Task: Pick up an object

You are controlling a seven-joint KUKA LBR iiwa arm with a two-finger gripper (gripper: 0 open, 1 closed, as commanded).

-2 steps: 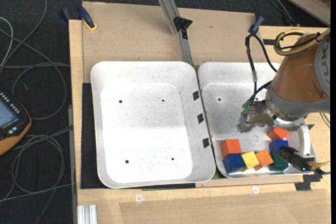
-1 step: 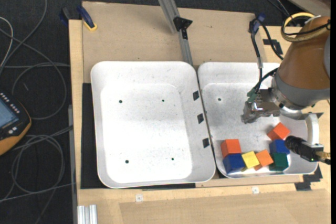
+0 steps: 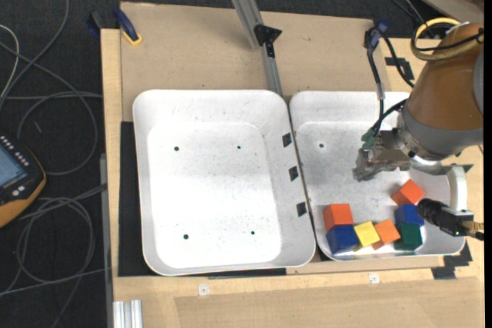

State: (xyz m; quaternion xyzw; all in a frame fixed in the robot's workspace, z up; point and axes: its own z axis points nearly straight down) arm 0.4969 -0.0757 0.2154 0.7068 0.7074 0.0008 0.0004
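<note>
End effector hangs over the right bin, roughly mid-bin, toward its far side from the blocks. Whether it is open or closed — cannot tell; from this angle the tip is a dark cluster under the grey wrist. Nothing is visibly held.

Blocks are bunched in the bin's near-right corner, all on the camera side of the end effector:
- orange block — nearest, just below and to the right of the end effector in the picture, apart from it. Sits tilted, a little separate from the rest.
- second orange block — below and slightly left, farther off.
- yellow block, with a blue block touching on its left and a small orange one on its right.
- blue over green at the right end of the row, against the bin wall.

Relation the next move likely turns on: the nearest target lies toward the near-right from the end effector, so a short shift that way and then a descent looks called for. The cubes have no long axis to speak of; the tilted orange one's faces run diagonal to the bin, so a wrist turn may help.

Risk, as I judge it — the row is packed tight, edge to edge. The lone orange block looks the cleaner pick.

Left bin lies well off to the left.
</note>
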